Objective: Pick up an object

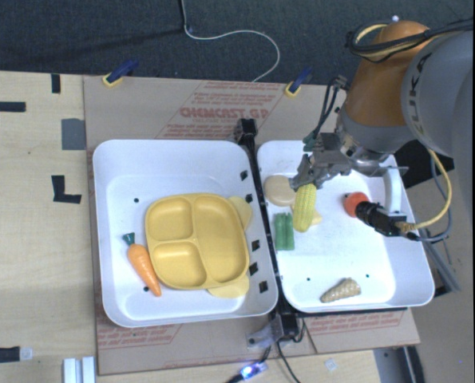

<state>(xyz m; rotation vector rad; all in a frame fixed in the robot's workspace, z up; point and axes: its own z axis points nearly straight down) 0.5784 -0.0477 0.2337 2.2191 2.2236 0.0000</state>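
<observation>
seemingly, in the camera view the tool (311, 180) sits low in the right bin (405, 290), closed on the top of the corn cob (304, 205), which hangs tilted beside the green piece (284, 231). best to lift straight and slowly so it cannot slip.

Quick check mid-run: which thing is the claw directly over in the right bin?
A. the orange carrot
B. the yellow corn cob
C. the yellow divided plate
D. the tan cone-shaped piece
B: the claw sits at the top end of the corn cob in the right bin.
</observation>
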